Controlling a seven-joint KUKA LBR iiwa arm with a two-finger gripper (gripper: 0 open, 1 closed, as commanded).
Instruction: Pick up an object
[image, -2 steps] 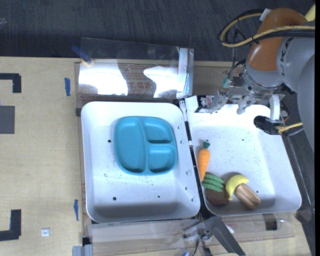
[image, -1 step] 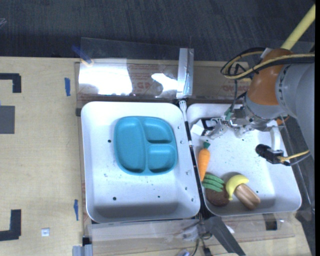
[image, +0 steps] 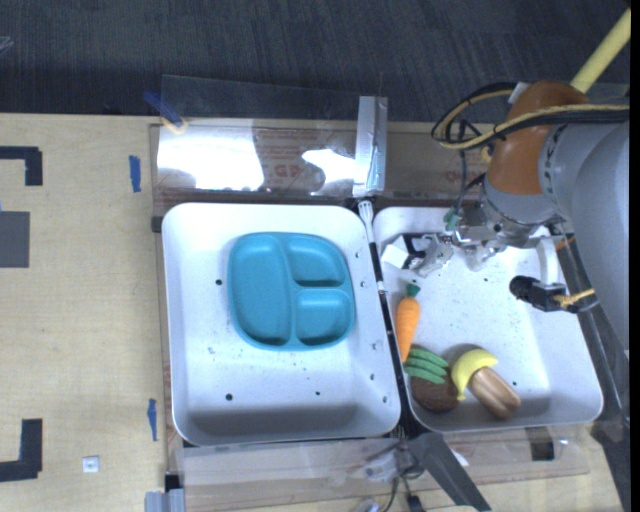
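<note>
Hovering over the right bin (image: 575, 395), the gripper (image: 440, 252) is carrying nothing you can see; I cannot tell its state. Picking is not yet done. You are looking at one carrot (image: 408, 322), one banana (image: 470, 366), one blue divided plate (image: 293, 290) in the left bin (image: 190, 330).

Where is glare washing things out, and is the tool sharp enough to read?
Camera view: strong glare sits on the clear panel behind the left bin; the blue tray and carrot read clearly. The tool over the right bin is small and cluttered, so its fingers are unreadable.
</note>
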